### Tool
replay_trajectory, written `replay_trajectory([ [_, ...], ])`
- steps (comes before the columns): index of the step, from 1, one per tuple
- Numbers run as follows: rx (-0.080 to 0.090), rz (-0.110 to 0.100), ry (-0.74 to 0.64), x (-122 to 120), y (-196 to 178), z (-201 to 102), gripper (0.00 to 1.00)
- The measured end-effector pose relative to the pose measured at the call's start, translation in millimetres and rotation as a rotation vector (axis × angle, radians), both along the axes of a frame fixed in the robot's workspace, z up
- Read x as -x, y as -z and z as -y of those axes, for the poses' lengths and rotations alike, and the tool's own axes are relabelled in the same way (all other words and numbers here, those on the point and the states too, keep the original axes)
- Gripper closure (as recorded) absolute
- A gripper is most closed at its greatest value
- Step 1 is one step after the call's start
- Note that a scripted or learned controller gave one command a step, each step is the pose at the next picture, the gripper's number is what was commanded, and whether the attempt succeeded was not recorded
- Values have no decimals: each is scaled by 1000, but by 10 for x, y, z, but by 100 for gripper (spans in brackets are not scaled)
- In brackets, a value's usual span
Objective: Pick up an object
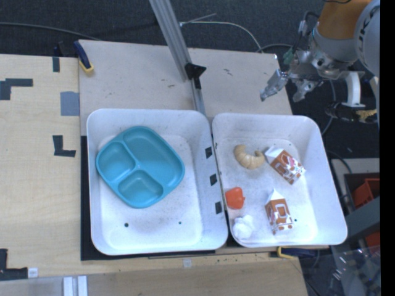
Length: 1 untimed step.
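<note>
I saw the gripper (285,86) hanging outside the right bin (308,128) at its 12 o'clock; I couldn't tell its opening, and it carried nothing. Risk: descending there would strike the rim. The bin held a croissant (249,157), two cartons (285,164) (tilted), an orange piece (234,198); the left bin (99,227) held a blue tray (140,166).

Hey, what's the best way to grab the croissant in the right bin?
Grip the croissant across its thick middle, coming straight down from above. It lies flat, curved, with free space on all sides, so fingers likely fit either side of the bulge; the tapered ends look easier to slip.
</note>
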<state>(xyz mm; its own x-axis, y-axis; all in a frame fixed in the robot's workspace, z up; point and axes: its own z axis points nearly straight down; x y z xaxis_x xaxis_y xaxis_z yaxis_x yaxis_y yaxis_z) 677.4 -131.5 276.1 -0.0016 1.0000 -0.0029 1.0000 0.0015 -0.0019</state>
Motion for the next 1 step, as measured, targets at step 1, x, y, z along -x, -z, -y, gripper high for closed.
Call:
replay_trajectory([
  [1,-4,-10,2,669,1614,-381,0],
])
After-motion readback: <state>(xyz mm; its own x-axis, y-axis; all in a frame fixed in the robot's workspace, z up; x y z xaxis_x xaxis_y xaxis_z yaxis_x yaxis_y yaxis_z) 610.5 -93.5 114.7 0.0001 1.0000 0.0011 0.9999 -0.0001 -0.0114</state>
